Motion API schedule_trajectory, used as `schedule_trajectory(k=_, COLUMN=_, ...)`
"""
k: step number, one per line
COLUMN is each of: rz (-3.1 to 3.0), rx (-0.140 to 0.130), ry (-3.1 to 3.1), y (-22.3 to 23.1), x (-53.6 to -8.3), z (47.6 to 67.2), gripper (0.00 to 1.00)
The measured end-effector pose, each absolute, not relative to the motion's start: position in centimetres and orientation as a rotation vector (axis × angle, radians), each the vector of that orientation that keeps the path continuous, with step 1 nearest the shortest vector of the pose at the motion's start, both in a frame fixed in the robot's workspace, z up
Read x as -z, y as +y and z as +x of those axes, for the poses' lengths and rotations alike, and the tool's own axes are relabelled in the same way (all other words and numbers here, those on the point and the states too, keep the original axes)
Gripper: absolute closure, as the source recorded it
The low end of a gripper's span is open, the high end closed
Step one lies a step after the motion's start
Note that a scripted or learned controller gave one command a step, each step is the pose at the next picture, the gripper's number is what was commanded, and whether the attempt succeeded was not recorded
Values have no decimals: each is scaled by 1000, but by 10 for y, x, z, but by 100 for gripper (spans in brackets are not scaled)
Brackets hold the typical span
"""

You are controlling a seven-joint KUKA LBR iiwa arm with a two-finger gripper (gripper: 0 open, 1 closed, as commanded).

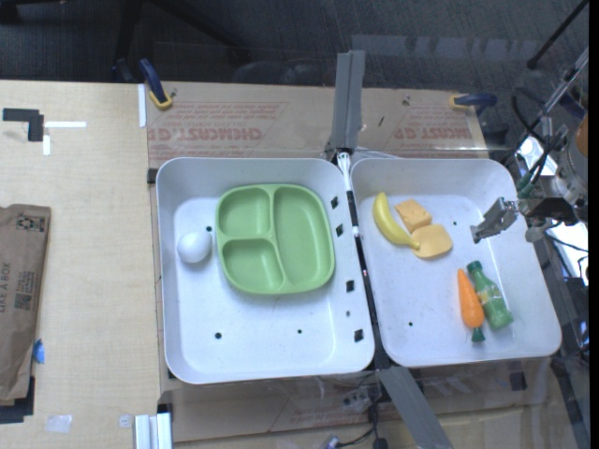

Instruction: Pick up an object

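Camera view: gripper (493,220) over right bin's (423,340) right part, fingers slightly parted, nothing between them. Near its left, banana (387,221) touching two yellow pieces (422,229). Toward front (well below gripper), carrot (469,298) beside green bottle (490,296). Left bin (253,344): green divided plate (275,238), white egg (195,246) just beside.

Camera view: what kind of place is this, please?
Probably a robot test bench in a lab, not a kitchen. Two white bins sit side by side on clamped cardboard, holding toy food such as a banana and a green divided plate, and a gripper reaches in.
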State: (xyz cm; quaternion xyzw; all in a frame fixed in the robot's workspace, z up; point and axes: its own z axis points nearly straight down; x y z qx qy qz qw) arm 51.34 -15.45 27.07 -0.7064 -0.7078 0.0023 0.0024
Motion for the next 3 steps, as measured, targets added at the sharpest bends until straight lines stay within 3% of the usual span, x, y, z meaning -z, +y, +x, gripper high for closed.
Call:
schedule_trajectory(k=1, rz=-1935, rx=-2, ry=-2468, y=-173, x=-96, z=493, gripper=0)
schedule_trajectory(k=2, rz=-1936, rx=-2, ry=-2463, y=-174, x=-102, z=494, gripper=100)
schedule_trajectory(k=3, rz=-2101, rx=-5, ry=-2331, y=-146, x=-219, z=522, gripper=100)
